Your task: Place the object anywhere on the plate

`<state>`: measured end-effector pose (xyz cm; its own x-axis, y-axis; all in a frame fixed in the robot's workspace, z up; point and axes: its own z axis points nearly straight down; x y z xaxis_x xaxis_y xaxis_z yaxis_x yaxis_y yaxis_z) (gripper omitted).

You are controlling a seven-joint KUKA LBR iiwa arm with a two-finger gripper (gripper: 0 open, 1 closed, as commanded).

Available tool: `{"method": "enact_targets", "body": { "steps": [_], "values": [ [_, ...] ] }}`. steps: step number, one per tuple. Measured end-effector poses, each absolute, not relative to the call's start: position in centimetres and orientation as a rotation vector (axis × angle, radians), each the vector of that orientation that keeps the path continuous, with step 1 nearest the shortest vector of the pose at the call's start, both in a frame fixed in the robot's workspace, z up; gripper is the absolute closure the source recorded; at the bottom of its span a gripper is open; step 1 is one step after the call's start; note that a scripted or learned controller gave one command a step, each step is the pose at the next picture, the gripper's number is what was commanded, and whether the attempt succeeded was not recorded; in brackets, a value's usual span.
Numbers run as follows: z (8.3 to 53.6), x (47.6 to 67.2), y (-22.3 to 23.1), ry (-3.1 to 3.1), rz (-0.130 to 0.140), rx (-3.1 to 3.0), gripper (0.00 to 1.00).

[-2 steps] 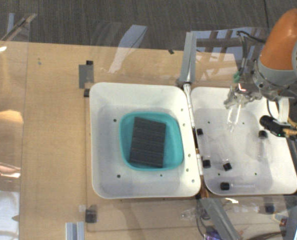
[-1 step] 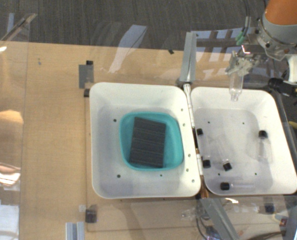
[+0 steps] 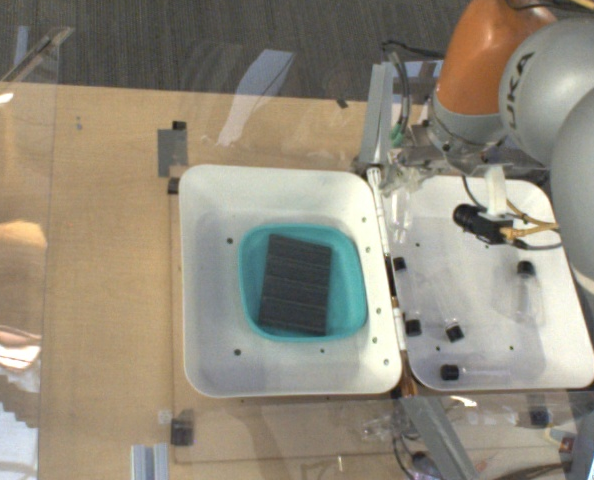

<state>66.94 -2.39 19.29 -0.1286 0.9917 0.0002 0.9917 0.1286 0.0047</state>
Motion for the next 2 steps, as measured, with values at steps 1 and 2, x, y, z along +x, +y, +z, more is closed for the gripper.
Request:
{"method": "enact_targets", "body": {
  "steps": [1,2],
  "values": [
    [18.56,61.02,2.92,2.465,0.006,1.942,1.00],
    [18.56,61.03,2.86,2.464,0.006,1.944,0.00]
  ]
}}
